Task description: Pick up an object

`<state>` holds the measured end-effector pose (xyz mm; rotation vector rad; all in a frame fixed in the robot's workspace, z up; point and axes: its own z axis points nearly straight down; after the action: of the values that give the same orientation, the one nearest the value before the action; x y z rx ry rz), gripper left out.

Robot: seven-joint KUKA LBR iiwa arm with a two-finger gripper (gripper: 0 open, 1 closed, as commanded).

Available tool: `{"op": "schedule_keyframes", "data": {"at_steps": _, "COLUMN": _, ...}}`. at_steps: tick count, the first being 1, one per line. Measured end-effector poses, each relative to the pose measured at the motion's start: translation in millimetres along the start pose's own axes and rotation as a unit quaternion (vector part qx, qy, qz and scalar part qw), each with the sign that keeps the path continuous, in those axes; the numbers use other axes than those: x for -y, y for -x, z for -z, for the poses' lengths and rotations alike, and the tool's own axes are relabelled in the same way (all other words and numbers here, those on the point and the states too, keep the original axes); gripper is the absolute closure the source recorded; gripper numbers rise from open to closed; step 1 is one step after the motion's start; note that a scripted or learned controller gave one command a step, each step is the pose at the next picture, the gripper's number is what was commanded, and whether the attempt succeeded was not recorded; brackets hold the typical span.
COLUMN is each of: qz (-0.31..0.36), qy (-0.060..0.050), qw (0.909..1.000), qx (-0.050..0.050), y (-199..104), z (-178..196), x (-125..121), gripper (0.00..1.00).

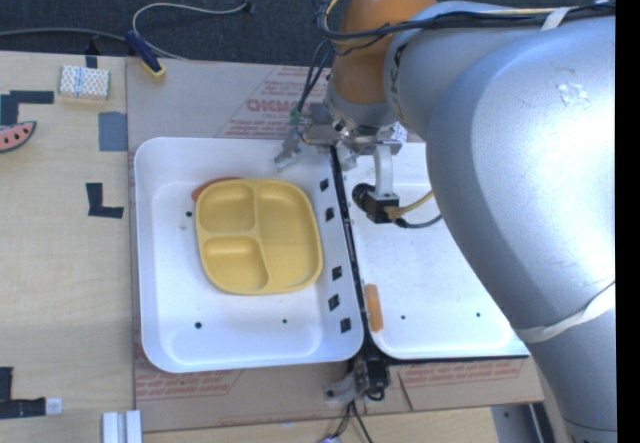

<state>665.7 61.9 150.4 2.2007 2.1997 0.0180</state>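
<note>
- Looking down on two shallow white bins sitting side by side on the desk (60, 261), the left bin (165, 331) and the right bin (440, 321) touching along a shared middle edge.
- Lying in the left bin, slightly above its centre: a yellow divided plate (258, 236) with three compartments, flat, open side up.
- Peeking out from under the plate's upper left corner: a sliver of something reddish (205, 189), too hidden for naming.
- Resting in the right bin, just beside the dividing edge and low down: a small orange object (373, 307), well apart from the plate.
- Reaching in from the right: the big grey arm (520, 161), orange band (378, 26) showing above the wrist.
- Hovering over the top of the dividing edge between the bins: the gripper (335, 143), near the plate's upper right corner, not touching it.
- Fingers: cannot tell whether released or clenched, the wrist and cabling crowding them; nothing seen between them.
- Sitting off on the desk's left: a small checkered block (84, 82) and some dark tape marks (100, 201).
</note>
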Motion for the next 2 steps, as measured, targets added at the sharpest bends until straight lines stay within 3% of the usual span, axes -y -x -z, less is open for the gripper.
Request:
{"op": "schedule_keyframes", "data": {"at_steps": 1, "qz": -0.002, "qy": 0.000, "qw": 1.0000, "qx": 0.006, "y": 7.3, "z": 10.3, "x": -0.7, "gripper": 1.00}}
{"op": "schedule_keyframes", "data": {"at_steps": 2, "qz": -0.001, "qy": -0.001, "qw": 1.0000, "qx": 0.005, "y": 6.0, "z": 19.3, "x": -0.6, "gripper": 1.00}}
